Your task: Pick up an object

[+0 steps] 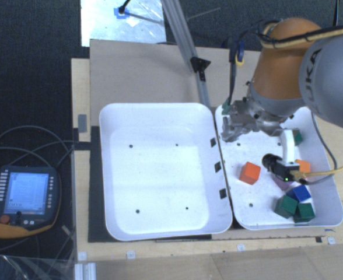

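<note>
Two white bins (160, 112) sit on a tan bench (136, 69).

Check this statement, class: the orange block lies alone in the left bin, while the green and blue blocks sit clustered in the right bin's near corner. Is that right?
Not quite. The camera view shows the orange block in the right bin, not the left bin. The rest stands: the green and blue blocks sit clustered in the right bin's near corner.

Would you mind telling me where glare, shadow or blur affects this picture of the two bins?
In the camera view, glare washes out the shiny sheet at the top; the left bin is bright and evenly lit; the arm casts soft shade around the gripper in the right bin, where detail blurs; the orange cube stays distinct.
</note>
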Action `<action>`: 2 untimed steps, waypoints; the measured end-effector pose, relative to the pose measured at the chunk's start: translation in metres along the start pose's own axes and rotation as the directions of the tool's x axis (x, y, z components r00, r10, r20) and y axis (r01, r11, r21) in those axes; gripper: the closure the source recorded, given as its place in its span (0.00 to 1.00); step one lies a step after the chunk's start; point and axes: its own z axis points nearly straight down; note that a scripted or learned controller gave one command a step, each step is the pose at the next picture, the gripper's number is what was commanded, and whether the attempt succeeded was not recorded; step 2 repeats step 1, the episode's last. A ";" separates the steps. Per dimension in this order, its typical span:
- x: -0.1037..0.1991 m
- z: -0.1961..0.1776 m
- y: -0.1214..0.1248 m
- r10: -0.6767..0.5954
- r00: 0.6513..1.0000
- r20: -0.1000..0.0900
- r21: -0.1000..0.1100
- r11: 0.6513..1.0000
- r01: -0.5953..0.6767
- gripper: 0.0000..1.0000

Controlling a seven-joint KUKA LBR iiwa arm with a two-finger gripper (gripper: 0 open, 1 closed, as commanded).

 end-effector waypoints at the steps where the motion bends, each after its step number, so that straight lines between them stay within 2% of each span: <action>1: 0.050 0.013 -0.013 0.000 1.000 0.000 0.001 1.000 0.000 1.00; 2: 0.050 0.013 -0.013 0.000 1.000 0.000 0.001 1.000 0.000 1.00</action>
